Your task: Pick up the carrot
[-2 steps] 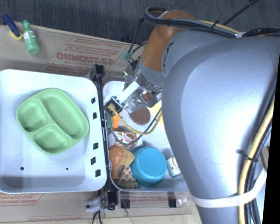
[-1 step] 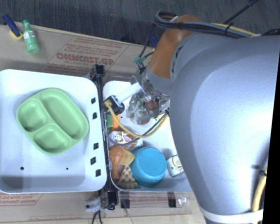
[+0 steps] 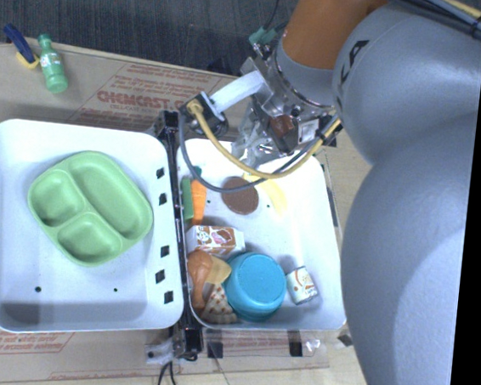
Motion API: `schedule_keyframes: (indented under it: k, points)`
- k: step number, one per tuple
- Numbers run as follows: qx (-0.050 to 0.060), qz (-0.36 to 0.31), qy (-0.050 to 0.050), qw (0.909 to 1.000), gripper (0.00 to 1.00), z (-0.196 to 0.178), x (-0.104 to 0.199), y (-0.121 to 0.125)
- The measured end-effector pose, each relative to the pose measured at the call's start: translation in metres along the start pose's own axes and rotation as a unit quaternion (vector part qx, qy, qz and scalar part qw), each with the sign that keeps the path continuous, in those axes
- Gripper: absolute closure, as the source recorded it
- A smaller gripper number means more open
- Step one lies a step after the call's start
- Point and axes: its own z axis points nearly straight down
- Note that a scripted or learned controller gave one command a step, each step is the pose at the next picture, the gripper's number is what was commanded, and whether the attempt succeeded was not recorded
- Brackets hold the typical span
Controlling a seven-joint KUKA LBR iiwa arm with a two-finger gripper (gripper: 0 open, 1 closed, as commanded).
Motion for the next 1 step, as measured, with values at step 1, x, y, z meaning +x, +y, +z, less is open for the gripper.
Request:
schedule_keyframes:
  k: [1]
  points:
    - [0.003,-0.154,-0.009,0.988,1.0,0.0937,-0.0067,-0.1101]
